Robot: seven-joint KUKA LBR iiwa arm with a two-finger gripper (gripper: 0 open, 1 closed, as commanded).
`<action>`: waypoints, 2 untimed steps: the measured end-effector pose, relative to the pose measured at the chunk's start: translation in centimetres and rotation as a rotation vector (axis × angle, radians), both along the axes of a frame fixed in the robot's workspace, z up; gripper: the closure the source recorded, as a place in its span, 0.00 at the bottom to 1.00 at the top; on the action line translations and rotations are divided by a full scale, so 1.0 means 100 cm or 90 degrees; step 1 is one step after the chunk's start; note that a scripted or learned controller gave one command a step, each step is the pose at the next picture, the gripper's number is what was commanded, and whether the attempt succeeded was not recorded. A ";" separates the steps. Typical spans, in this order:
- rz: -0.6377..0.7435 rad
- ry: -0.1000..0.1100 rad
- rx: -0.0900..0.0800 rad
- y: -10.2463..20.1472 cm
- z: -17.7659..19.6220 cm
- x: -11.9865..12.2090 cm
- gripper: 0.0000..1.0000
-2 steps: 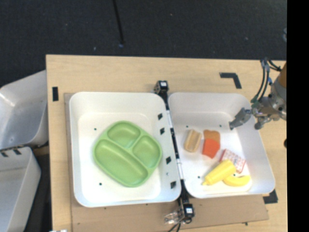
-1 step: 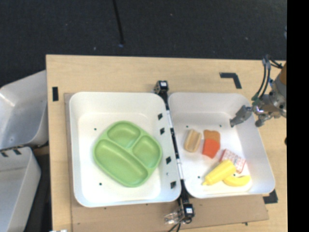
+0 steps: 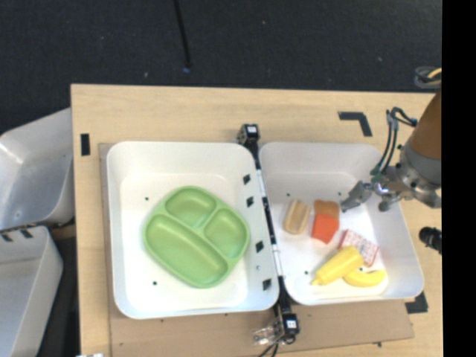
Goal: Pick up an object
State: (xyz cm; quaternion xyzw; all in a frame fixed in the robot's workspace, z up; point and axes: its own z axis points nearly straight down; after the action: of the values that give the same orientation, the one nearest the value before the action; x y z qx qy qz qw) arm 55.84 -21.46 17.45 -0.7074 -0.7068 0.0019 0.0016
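The right bin [image 3: 387,288] holds several objects: a tan bread-like block [image 3: 297,216], an orange-red block [image 3: 325,222], a red-and-white packet [image 3: 360,245], a yellow bottle-shaped toy [image 3: 335,266] and a yellow banana [image 3: 366,278]. My gripper [image 3: 370,198] hangs over the bin's right side, just right of and above the orange-red block. Its two fingers are spread open with nothing between them. The arm's orange band [image 3: 428,136] rises behind it at the right edge.
A green divided plate [image 3: 195,235] lies in the left bin [image 3: 119,199]. Clips run along the rim between the two bins [image 3: 262,207]. Cables [image 3: 393,136] hang beside the arm. A white container [image 3: 30,177] stands left of the bench.
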 end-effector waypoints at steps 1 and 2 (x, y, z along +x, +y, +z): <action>-0.002 -0.001 0.000 0.001 -0.063 -0.001 0.00; -0.004 -0.003 -0.001 0.000 -0.074 -0.001 0.00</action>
State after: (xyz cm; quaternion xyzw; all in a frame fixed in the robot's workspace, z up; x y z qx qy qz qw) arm 55.70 -21.50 10.07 -0.7097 -0.7045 0.0011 -0.0005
